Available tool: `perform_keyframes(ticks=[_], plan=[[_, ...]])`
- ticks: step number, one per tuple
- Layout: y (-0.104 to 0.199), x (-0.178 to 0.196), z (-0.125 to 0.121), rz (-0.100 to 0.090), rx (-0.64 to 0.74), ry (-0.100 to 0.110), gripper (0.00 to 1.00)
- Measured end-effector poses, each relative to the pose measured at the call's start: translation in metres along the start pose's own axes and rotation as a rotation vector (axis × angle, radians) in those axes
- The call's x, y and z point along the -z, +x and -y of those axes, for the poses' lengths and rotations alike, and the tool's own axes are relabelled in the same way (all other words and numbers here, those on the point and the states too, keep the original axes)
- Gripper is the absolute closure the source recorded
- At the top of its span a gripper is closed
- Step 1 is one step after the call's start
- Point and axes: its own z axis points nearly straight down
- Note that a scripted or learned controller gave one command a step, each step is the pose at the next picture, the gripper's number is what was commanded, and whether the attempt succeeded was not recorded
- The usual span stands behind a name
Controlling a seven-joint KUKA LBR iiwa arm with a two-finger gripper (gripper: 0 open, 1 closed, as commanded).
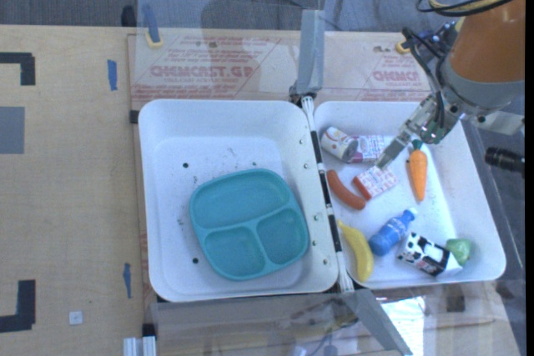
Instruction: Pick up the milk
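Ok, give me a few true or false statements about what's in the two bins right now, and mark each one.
1. The teal divided plate lies in the left bin. True.
2. The milk carton sits between the gripper's fingers. False: it lies near the right bin's front corner, away from the gripper.
3. The banana lies beside the blue bottle. True.
4. The carrot is on the plate. False: it lies in the right bin.

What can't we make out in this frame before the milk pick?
- Gripper: open or shut unreadable, too small and blurred in the camera view.
- Milk carton: label print too small; green object covers its right end.
- Can: label unreadable.
- Arm: cut off by right edge.
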Motion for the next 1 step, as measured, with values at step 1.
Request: perform_keyframes(ticks=[1], plan=[[0.0493,-0.1411,0.0583,0.003,0.178,-0.004,0.0]])
